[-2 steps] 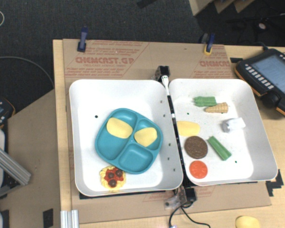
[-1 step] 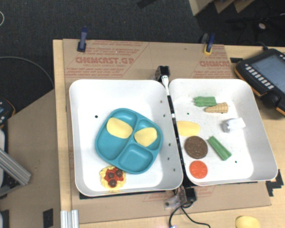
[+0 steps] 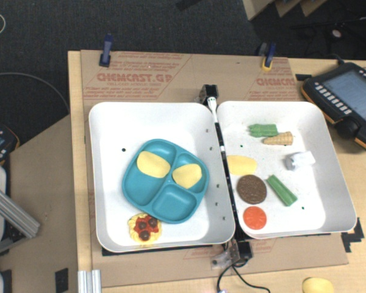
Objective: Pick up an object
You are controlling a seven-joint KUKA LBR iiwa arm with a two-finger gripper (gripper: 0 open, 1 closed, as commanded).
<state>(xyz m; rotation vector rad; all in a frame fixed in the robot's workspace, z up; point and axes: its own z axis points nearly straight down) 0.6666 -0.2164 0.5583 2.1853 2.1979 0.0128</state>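
Observation:
The right bin (image 3: 329, 157) holds several toy foods: a green piece (image 3: 263, 129) at the back, a tan cone (image 3: 278, 140) just below it, a small grey-white block (image 3: 299, 160), a yellow piece (image 3: 241, 164) by the left wall, a brown round cookie (image 3: 252, 188), a green stick (image 3: 282, 190) and a red-orange disc (image 3: 254, 217). In the left bin (image 3: 107, 163) lies a blue divided plate (image 3: 165, 180) with two yellow pieces (image 3: 153, 163) (image 3: 187, 175) in its compartments. A small pizza-like toy (image 3: 144, 227) rests at that bin's front.
Both bins sit on a cardboard-covered bench (image 3: 85, 78) with blue and yellow clamps (image 3: 105, 49) at the back edge. A black tablet-like pendant (image 3: 344, 96) lies at the right. A yellow object (image 3: 317, 284) sits off the bench at the bottom right.

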